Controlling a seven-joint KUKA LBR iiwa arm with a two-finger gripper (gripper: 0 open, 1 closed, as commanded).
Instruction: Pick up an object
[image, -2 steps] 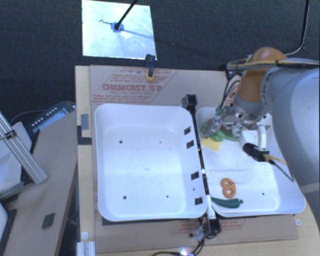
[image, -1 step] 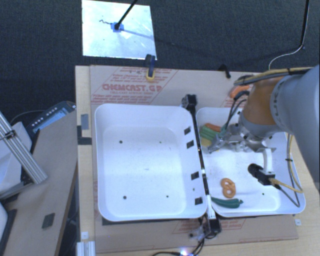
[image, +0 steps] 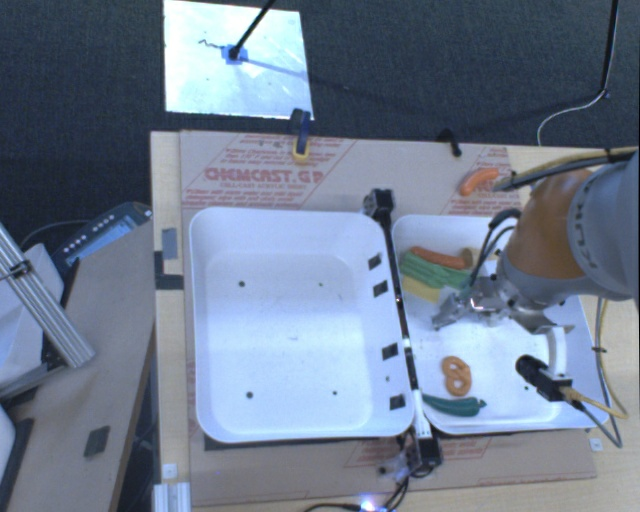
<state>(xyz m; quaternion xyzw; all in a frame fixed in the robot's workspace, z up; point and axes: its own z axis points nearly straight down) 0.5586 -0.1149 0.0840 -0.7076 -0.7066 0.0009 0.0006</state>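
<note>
The right white bin (image: 500, 405) holds several toy foods. A green piece (image: 432, 270), an orange piece (image: 440, 257) and a yellow piece (image: 420, 291) lie bunched at its far left corner. A small orange pretzel (image: 457, 375) lies near the front, with a dark green pod (image: 452, 405) just in front of it by the rim. My gripper (image: 447, 314) hangs low over the bin's left half, between the bunch and the pretzel, close to the yellow piece. Nothing shows between its tips.
The left white bin (image: 290, 330) sits beside the right one, with a rim carrying black clips (image: 385, 290) between them. An orange toy (image: 480, 181) lies on the cardboard behind the right bin. The arm (image: 570, 240) covers that bin's far right part.
</note>
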